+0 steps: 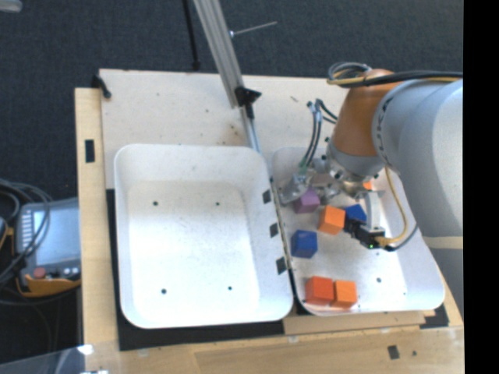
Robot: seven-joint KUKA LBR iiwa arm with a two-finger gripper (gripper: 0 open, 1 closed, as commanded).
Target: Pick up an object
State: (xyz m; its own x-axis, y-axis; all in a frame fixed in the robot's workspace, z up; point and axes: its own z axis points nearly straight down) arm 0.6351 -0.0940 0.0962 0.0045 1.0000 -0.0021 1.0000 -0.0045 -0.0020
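**Gripper low among the blocks, grasp unconfirmed**

Going left to right, we pass the left bin (195, 232), then reach the right bin (413, 287), where the task's objects lie: a purple block (309, 202), a blue block (304, 244), an orange block (331, 220), and 2 orange blocks (330, 291) touching near the front rim. The gripper (312, 185) sits low just beside the purple block; we cannot tell how its jaws stand. We judge this the reach-and-grasp step; next it needs a firm close, then a straight lift. The bench (156, 100) is pale board over dark carpet (78, 22).
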